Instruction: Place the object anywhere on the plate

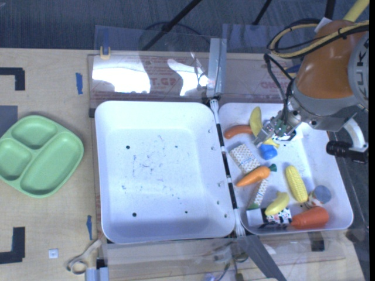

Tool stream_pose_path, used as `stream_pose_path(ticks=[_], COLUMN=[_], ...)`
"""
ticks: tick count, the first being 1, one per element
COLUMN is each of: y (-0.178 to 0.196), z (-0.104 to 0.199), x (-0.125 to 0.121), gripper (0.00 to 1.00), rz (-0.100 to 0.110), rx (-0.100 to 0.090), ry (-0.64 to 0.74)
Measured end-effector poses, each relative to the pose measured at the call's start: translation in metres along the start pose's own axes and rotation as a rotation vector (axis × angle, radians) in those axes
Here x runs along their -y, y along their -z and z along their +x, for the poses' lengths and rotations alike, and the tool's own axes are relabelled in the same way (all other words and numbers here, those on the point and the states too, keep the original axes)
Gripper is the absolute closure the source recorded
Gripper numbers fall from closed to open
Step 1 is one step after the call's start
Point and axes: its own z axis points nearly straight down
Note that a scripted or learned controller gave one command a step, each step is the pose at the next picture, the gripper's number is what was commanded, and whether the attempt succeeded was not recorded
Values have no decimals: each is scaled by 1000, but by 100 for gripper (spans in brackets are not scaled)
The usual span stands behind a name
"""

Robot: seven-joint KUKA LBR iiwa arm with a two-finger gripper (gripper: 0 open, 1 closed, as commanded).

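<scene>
1. The claw [280, 129] is seen low over the back of the right bin [343, 183], the grey arm with its orange band [325, 69] reaching in from the right.
2. Whether the claw is apart or together cannot be told; its tip is lost among the clutter below it.
3. A blue object [268, 151] is found just beneath the claw, with a yellow banana [256, 120] just beside it at the back of the bin.
4. An orange sausage-like piece [237, 131] is spotted near the left wall of that bin, next to the banana.
5. A patterned white packet [243, 155] and a carrot [253, 176] are laid out nearer the middle, the carrot tilted.
6. A corn cob [296, 183] is seen to the right of the carrot, and a second yellow piece [277, 203] lies at the front.
7. A large orange-red vegetable [310, 217] is lodged in the front right corner.
8. The left bin [111, 122] is marked only by faint scribbles on its floor.
9. The green plate [40, 155], split into three compartments, is set on the worktop [47, 69] well apart from both bins, far to the left.
</scene>
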Motion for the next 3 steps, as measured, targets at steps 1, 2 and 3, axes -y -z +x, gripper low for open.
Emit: stream_pose_path(ticks=[1,2,3], y=[13,0,10], z=[-59,7,6], x=[79,81,79], gripper=[100,100,100], rz=[10,9,4], rx=[-5,-12,-8], ry=[105,478,476])
